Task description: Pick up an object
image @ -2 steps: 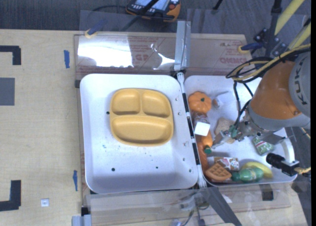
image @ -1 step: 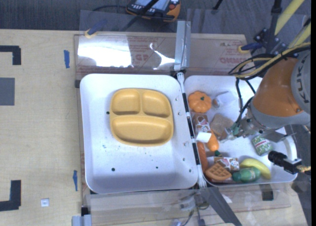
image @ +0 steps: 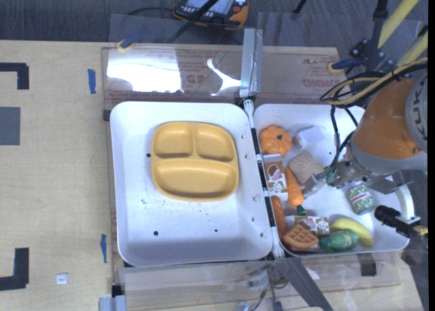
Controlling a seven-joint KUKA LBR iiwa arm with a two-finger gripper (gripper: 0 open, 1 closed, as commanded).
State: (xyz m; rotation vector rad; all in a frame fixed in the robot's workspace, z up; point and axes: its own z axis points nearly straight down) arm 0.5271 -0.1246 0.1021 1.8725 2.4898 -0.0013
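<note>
Camera view: gripper [image: 319, 180] low in the right bin [image: 319, 114], over the bread slice [image: 305, 166]; whether it is open or closed cannot be told.
Advice: descend straight onto the bread slice and close squarely. Carrot [image: 293, 187] and pumpkin [image: 274, 139] crowd its left; banana [image: 353, 227], waffle [image: 300, 237] lie nearer. Yellow tray [image: 195, 160] sits in the left bin [image: 129, 187].

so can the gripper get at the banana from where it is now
Probably yes. The banana lies in the right bin near its front edge, top uncovered, with the gripper just above-left. A green toy touching it could crowd a finger.
</note>
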